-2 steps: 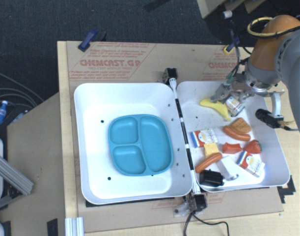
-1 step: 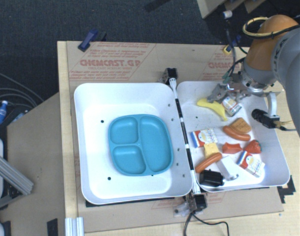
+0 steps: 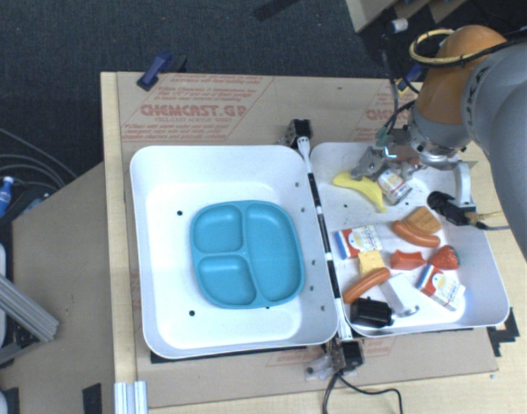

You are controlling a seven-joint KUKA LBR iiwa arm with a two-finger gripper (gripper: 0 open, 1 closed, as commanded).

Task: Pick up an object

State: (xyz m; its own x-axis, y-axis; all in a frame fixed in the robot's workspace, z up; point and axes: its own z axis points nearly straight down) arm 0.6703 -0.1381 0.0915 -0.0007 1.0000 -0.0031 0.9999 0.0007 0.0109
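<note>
From my remote seat I see the grey arm with its orange band reaching in from the right, its jaws lowered at the far end of the right shallow white bin; the gripper sits just beside a yellow plastic banana and over a small clear-and-white packet, but I cannot tell whether the jaws are released or clenched, nor whether anything sits between them. Nearer me in that bin lie a brown bread-like piece, red plastic pieces, an orange sausage-shaped toy, a small red-and-white carton, another printed carton and a black block at the near rim. The left shallow white bin carries a blue divided plastic plate with three compartments, roughly central. Both bins rest side by side on the tan worktop, with a blue clip at its far-left corner.
</note>
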